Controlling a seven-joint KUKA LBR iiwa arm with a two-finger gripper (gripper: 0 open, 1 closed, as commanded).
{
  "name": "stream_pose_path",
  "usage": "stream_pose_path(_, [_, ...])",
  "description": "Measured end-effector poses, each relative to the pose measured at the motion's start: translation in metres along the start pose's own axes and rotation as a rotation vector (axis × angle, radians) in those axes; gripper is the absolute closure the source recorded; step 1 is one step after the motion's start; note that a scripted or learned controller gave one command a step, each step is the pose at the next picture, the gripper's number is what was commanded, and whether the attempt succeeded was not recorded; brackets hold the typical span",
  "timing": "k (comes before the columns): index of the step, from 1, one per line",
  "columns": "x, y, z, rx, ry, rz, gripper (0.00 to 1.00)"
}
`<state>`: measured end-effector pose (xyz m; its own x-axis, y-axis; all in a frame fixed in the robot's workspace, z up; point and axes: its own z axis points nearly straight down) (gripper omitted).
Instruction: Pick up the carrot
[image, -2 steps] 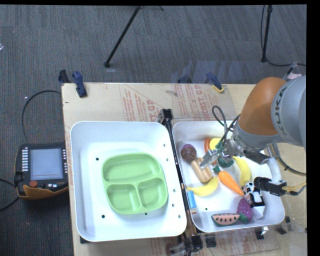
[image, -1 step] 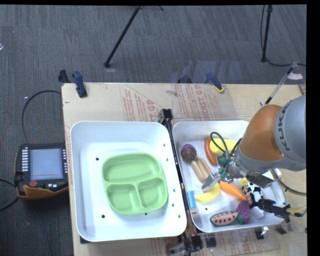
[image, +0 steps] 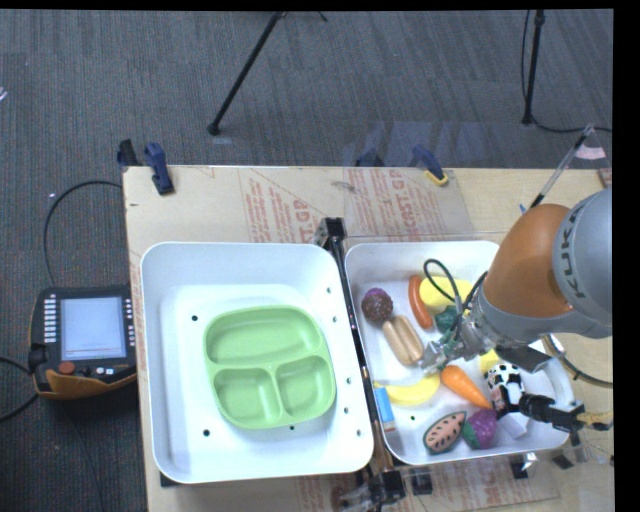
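I am watching the arm (image: 545, 275) reaching in from the right over the right bin (image: 375, 262), its gripper (image: 446, 350) hanging low among the toy food. The carrot (image: 464, 385) is lying just beside and below the gripper, next to a banana (image: 412, 390). A hot dog (image: 403, 340) is sitting to the gripper's left, a watermelon slice (image: 443, 431) and grapes (image: 481, 428) nearer the front wall. A green tray (image: 270, 367) is resting in the left bin (image: 165, 300).
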<state>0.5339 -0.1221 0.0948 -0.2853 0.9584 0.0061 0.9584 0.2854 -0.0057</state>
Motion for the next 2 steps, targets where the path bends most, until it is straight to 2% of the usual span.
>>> stream_pose_path(1, [0.0385,-0.0135,-0.0411,-0.005,-0.002,0.127,1.0])
stream_pose_path(2, [0.0383,-0.0142,-0.0485,0.001,0.001,0.128,1.0])
